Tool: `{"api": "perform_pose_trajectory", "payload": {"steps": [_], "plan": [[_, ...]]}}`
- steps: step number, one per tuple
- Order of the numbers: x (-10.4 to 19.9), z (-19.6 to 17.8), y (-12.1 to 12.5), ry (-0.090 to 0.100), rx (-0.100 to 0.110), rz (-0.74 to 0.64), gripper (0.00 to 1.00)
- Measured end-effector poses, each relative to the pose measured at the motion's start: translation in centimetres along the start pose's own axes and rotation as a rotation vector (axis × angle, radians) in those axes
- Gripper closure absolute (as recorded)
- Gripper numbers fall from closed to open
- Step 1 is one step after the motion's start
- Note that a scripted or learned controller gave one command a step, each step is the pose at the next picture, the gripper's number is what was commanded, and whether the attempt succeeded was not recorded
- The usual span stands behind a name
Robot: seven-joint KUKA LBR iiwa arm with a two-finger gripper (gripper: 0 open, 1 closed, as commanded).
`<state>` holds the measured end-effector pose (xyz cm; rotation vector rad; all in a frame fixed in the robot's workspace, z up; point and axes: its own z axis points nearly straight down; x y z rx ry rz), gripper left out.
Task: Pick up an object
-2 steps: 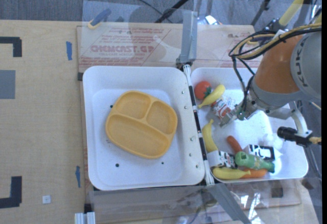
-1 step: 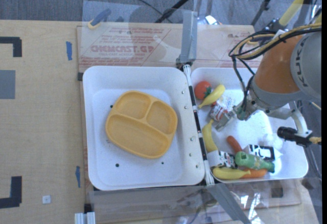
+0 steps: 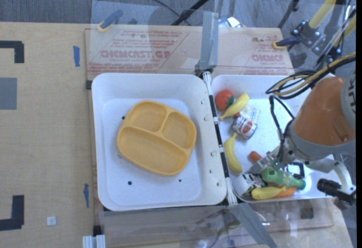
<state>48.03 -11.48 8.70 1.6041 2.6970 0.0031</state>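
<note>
Left bin (image 3: 107,145) has open floor all around the yellow plate (image 3: 156,137); right bin (image 3: 257,85) is cramped, toys crowd the near corner under the arm (image 3: 319,119).

Grey arm (image 3: 317,148), broad orange band (image 3: 323,112) (rounded, glossy), black cables (image 3: 294,85) looping above

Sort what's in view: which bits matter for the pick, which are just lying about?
In play:
pincer, low in the right bin
green toy under it
yellow piece beside that

Lying about:
yellow tray in the left bin
tomato
two bananas
can
</note>
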Motion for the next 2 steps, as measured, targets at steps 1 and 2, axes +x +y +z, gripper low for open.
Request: {"api": "perform_pose_trajectory", "payload": {"steps": [1, 2], "plan": [[-0.1, -1.1, 0.2, -0.005, -0.006, 0.002, 1.00], [0.6, -9.8, 8.2, 0.001, 0.002, 0.044, 1.00]]}}
